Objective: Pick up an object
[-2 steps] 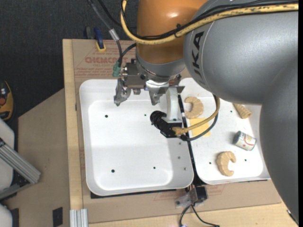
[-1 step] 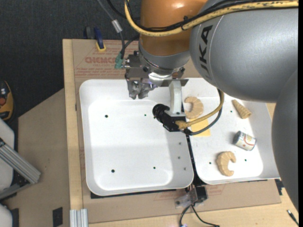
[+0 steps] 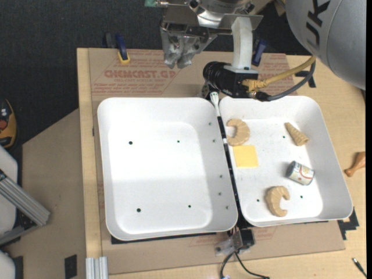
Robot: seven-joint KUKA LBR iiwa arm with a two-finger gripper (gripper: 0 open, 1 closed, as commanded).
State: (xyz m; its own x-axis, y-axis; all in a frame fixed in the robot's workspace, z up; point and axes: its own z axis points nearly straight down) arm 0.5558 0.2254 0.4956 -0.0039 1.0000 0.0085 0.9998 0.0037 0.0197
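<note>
The left bin (image 3: 157,167) sits at the frame's left-center. Above it, at upper center, the claw (image 3: 181,56) hangs over the tabletop (image 3: 139,71), grasping nothing, its fingers slightly parted. The right bin (image 3: 325,173) holds 2 croissants (image 3: 238,132) (image 3: 277,200), a yellow square (image 3: 246,156), a cone (image 3: 296,134) and a small can (image 3: 300,173).

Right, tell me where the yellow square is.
The yellow square lies flat in the right bin, close to its left wall, just below the upper croissant and up-left of the small can.
</note>
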